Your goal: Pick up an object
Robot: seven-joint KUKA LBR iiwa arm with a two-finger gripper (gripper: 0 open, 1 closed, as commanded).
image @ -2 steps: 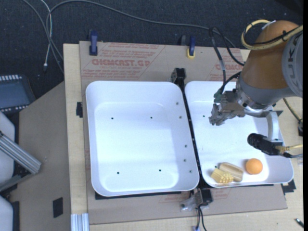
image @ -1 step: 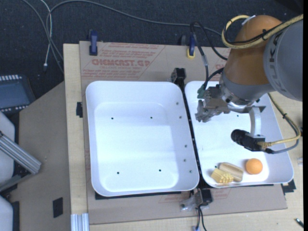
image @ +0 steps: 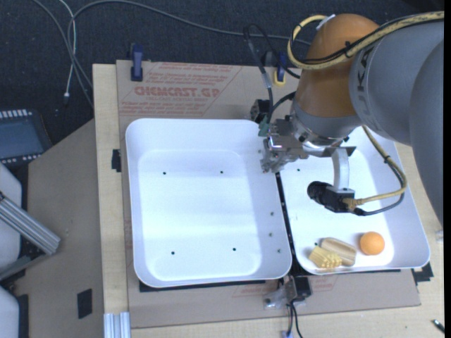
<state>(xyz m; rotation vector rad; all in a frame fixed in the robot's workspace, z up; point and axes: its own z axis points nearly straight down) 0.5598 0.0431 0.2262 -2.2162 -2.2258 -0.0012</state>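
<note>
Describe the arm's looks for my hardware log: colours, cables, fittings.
The thick grey arm ends in a rounded orange band above the wrist. Yellow and black cables loop around that band. Below sits a cluttered metallic wrist assembly, with a grey bracket carrying a small black device trailing a yellowish cable.

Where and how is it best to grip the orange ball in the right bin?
Probably grip the orange ball across its middle, coming straight down from above. It is round, so any width suits, but the corn cob and tan roll lie to its left.
</note>
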